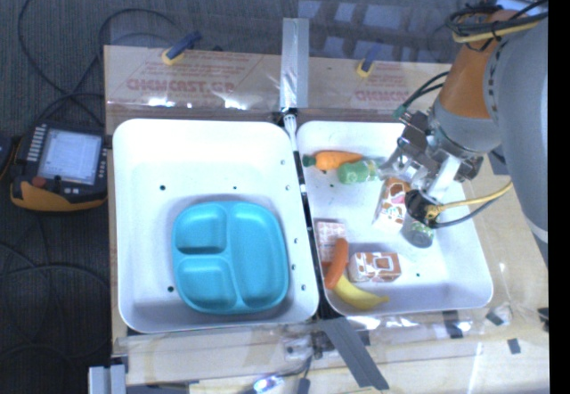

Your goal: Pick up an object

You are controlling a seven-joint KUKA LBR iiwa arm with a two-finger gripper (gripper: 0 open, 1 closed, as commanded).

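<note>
- Camera view, right bin (463, 269): the gripper (411, 180) hangs over the back-right part, near the far wall. Open floor lies along the right rim.
- A printed pouch (389, 203) sits just beside the gripper, its upper edge hidden. Whether the gripper is wide, narrow or holding cannot be told.
- A carrot (336, 160) and a green item (356, 173) lie by the far wall. A small box (374, 266) and a banana (356, 296) crowd the near-left corner.
- Left bin (142, 160): a blue divided plate (230, 257) sits toward the front, with open floor behind.
</note>
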